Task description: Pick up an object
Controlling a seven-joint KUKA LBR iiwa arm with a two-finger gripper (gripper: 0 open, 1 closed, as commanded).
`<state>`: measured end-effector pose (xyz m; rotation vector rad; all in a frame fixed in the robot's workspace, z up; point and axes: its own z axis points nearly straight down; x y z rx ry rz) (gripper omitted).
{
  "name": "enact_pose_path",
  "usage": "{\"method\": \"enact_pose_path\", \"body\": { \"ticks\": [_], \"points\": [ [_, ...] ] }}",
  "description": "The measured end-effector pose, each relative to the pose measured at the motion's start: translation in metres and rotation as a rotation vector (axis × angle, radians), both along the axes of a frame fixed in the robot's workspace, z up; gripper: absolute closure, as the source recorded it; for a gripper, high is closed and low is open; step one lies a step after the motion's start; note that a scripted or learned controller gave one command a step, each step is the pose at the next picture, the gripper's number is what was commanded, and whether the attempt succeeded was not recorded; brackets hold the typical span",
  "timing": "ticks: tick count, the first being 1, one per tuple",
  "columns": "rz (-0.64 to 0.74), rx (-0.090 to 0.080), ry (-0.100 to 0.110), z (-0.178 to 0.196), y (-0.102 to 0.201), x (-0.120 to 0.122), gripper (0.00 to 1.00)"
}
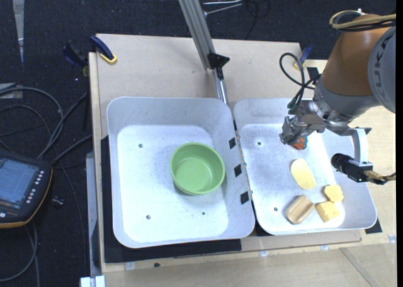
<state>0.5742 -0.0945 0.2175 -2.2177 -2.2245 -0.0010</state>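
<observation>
Here the pincer (pixel 296 136), grip state unclear, hangs over the right bin (pixel 271 172) on a wooden bench (pixel 157 68).

Light: bright, even, from overhead
Glare: white bins (pixel 126 153) nearly washed out
Shadows: soft, short, under green bowl (pixel 198 167)
Surroundings: dark floor, little detail
Sharpness: slightly soft, grainy

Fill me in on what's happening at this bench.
A grey and orange arm reaches in from the right and has its end effector down in the right bin, over a small orange-red object near the bin's back. Whether it has hold of it cannot be told. Toward the front of that bin lie a pale yellow piece, a tan piece and two yellow chunks. The left bin holds a green bowl.
</observation>
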Motion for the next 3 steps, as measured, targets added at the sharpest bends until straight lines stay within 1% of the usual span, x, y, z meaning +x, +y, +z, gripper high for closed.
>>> {"method": "enact_pose_path", "body": {
  "ticks": [1,2,3],
  "points": [
    [0.001,0.0,0.0,0.0,0.042,-0.016,1.0],
    [0.002,0.0,-0.001,0.014,0.09,-0.028,1.0],
    [0.002,0.0,0.001,0.006,0.146,-0.039,1.0]
  ]
}}
